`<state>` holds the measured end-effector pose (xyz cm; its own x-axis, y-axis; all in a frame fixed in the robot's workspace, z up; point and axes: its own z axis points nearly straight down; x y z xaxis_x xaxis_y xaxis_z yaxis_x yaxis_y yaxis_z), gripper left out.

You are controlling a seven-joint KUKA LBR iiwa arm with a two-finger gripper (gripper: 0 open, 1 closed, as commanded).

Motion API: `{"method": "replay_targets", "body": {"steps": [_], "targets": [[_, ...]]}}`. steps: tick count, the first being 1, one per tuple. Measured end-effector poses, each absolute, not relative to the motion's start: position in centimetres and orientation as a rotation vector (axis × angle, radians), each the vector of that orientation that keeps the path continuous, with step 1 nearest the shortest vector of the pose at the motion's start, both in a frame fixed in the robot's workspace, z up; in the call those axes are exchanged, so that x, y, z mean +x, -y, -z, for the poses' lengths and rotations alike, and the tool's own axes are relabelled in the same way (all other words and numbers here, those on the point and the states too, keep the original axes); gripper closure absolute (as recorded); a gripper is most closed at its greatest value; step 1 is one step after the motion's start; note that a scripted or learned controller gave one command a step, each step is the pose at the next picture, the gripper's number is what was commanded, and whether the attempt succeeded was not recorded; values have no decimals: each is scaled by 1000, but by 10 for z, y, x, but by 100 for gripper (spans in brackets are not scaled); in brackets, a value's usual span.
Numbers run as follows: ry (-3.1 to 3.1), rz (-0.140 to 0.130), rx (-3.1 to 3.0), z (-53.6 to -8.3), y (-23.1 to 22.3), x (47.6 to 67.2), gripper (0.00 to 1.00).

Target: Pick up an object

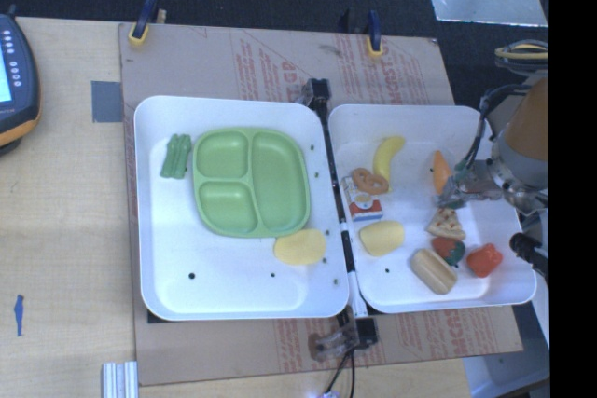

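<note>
Your claw (457, 193) hovers low in the right bin (410, 118), just beside the pizza slice (446, 224) and carrot (440, 171) (its state cannot be told). Crowded toys invite trouble: a descent could nudge neighbours and close on nothing.

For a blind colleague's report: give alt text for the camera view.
The gripper hovers in the right bin among toy foods: a banana, pizza slice and hot dog. The left bin holds a green plate.
</note>
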<state>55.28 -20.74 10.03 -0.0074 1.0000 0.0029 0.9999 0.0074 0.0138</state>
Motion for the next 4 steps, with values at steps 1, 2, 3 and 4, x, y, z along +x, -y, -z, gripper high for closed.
{"method": "replay_targets", "body": {"steps": [1,2,3,4], "targets": [[-2224,-6,2211,-98,213,568,100],[-2227,1,2217,-97,214,575,100],[-2244,28,2240,-87,213,615,100],[-2228,5,2219,-92,213,621,0]]}}
